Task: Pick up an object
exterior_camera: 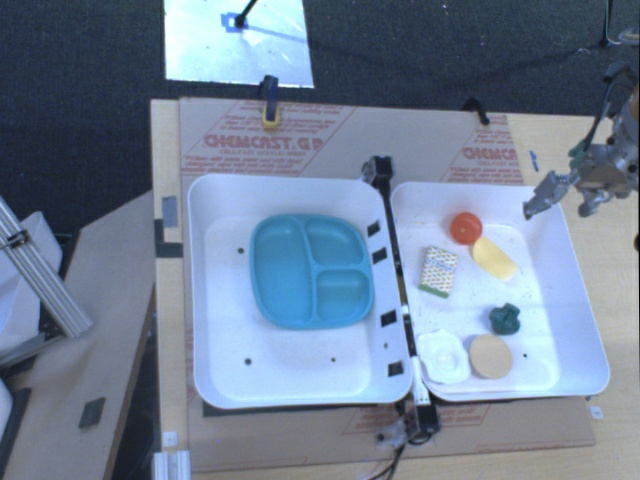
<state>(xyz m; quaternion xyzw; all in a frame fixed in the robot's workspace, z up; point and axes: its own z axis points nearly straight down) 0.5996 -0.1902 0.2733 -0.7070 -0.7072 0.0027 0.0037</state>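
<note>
Left of the jaws: orange ball.

Six small objects lie loose in the right-hand white bin. A red-orange ball sits near the far wall, touching a yellow lemon-shaped piece. A green-and-cream patterned packet lies flat to their left. Nearer the front edge rest a dark green lump, a tan disc and a white rounded piece, side by side.
</note>
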